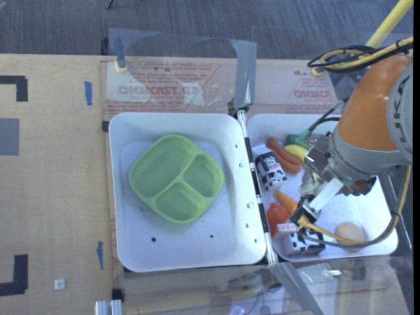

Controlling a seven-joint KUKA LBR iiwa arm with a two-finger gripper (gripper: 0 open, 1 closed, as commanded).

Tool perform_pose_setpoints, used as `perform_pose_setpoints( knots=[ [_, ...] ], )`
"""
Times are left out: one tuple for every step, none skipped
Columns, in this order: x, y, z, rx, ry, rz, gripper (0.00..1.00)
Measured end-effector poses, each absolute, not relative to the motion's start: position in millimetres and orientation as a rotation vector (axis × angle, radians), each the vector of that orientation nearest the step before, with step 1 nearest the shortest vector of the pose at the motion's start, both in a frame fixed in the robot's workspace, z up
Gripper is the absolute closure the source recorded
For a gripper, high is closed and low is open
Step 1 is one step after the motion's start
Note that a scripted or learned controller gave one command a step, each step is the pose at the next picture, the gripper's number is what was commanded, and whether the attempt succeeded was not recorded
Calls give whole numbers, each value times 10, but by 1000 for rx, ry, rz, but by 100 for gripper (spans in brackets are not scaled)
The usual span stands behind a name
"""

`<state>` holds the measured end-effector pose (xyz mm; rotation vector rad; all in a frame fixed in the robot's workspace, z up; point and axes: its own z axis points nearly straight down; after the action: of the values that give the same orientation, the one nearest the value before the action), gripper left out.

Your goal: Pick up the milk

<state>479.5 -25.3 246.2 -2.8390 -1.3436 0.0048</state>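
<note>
In the right bin point(387, 238), two black-and-white milk cartons lie: one point(270, 169) at the far left, one point(300, 241) at the near edge under the hand point(303, 220). One egg point(350, 233) lies right of it. The left bin point(125, 241) bears one green plate point(176, 178).

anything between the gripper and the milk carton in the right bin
Nothing visible does. The gripper hangs over the right bin, and the milk lies to its upper left with open bin floor between them.
</note>
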Motion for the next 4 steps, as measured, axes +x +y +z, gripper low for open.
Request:
perform_pose_setpoints(
  knots=[
    [4793,595,2843,-2936,-1115,6,100],
    [4795,608,2928,-2934,-1122,13,100],
    [4785,869,2550,-3041,-783,11,100],
    [4785,880,2636,-3039,-790,19,100]
  ],
)
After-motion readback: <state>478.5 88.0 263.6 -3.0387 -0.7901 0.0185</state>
